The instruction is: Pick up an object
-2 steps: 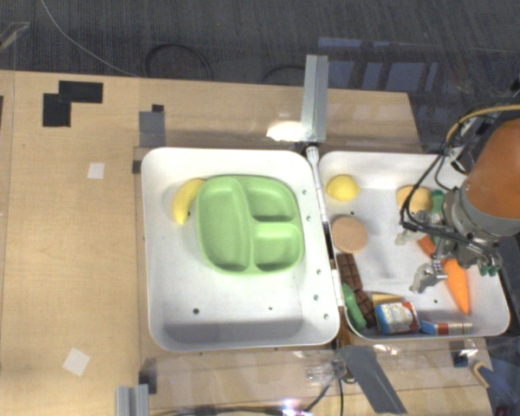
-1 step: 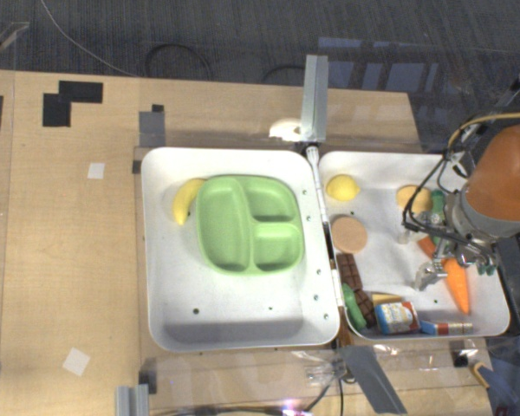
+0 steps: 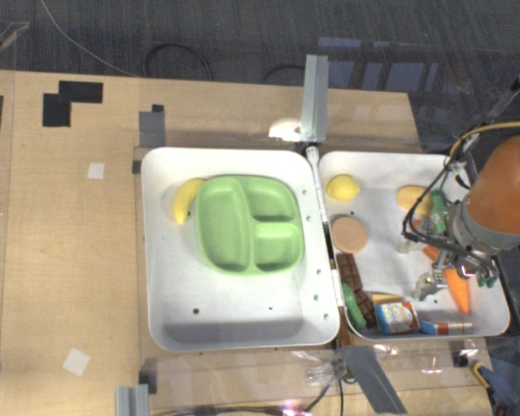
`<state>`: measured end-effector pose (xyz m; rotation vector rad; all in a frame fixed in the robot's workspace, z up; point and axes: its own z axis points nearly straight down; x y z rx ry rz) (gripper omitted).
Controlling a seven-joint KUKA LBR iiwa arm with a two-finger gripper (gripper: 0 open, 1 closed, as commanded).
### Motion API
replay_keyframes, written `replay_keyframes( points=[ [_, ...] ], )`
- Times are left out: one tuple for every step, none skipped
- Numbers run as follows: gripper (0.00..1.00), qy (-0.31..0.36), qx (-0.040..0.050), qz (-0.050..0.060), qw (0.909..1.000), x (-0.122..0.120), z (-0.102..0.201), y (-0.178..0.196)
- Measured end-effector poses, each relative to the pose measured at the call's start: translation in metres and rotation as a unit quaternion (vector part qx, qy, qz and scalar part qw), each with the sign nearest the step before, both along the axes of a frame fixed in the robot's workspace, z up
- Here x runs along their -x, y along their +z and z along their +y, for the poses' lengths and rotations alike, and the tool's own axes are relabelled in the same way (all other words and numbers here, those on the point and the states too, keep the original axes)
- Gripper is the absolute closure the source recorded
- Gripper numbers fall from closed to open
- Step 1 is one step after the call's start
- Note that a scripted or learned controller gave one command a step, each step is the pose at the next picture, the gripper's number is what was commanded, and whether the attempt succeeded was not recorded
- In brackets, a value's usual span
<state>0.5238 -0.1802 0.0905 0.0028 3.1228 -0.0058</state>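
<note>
The orange carrot-shaped toy (image 3: 458, 289) lies in the right white bin (image 3: 377, 170), near that bin's right wall, and we take it as the thing nearest the tool. We see the grey arm with its orange band (image 3: 505, 189) reaching in from the right and bending down over the right bin, its wrist pointing toward the bin floor. The gripper (image 3: 433, 277) hangs low just beside the carrot, on the carrot's left; whether it touches the carrot we cannot tell, nor how the gripper is set or whether it has hold of anything. The carrot is a tapering orange piece, its narrow end pointing toward the bin's near wall. Left of the carrot along the near wall we see a small blue-labelled can (image 3: 395, 317) and a brown chocolate-bar-shaped piece (image 3: 350, 274). Farther from the carrot lie a tan round disc (image 3: 349, 233) and a yellow lemon-shaped toy (image 3: 342, 187). The left white bin (image 3: 234, 332) bears a green divided plate (image 3: 246, 223) and a yellow banana-shaped toy (image 3: 185, 199).
</note>
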Motion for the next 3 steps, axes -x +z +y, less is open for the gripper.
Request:
replay_keyframes(
  points=[
    [1.0, 0.002, 0.0017, -0.008, 1.0, -0.005, 0.0, 0.015],
    [1.0, 0.003, 0.0024, -0.013, 0.9999, -0.008, 0.001, 0.027],
    [0.0, 0.003, 0.0023, -0.013, 0.9999, -0.008, 0.001, 0.026]
  ],
)
